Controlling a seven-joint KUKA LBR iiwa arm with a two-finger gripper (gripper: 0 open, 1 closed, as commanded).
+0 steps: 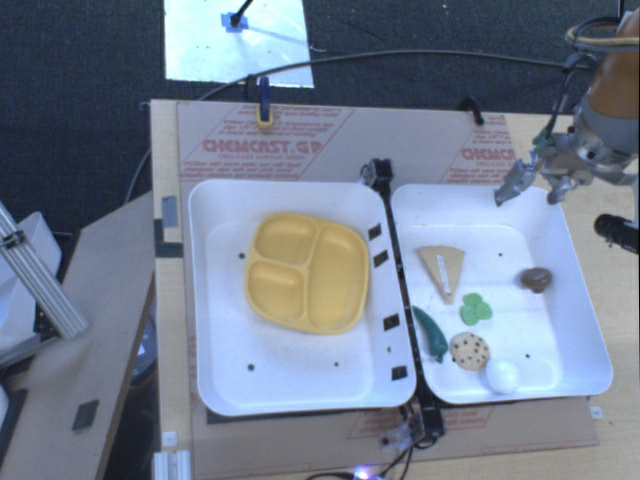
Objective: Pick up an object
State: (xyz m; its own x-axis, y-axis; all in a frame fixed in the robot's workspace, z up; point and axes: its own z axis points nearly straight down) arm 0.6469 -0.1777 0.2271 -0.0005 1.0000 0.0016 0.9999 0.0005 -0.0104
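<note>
The right bin (575,258) holds several small items: a tan wedge (442,268), a green leafy piece (476,309), a dark green pod (432,332), a speckled cookie (468,350), a white ball (502,375) and a brown lump (536,279). My gripper (534,184) hangs over the bin's far right rim, above and apart from all of them. Its two fingers (512,186) stand spread open with nothing between them.
A yellow divided plate (308,272) lies in the left bin (220,298). A black clip strip (388,258) runs between the bins. Cardboard (300,143) lies under both bins. A cable (430,58) arcs across the dark floor behind.
</note>
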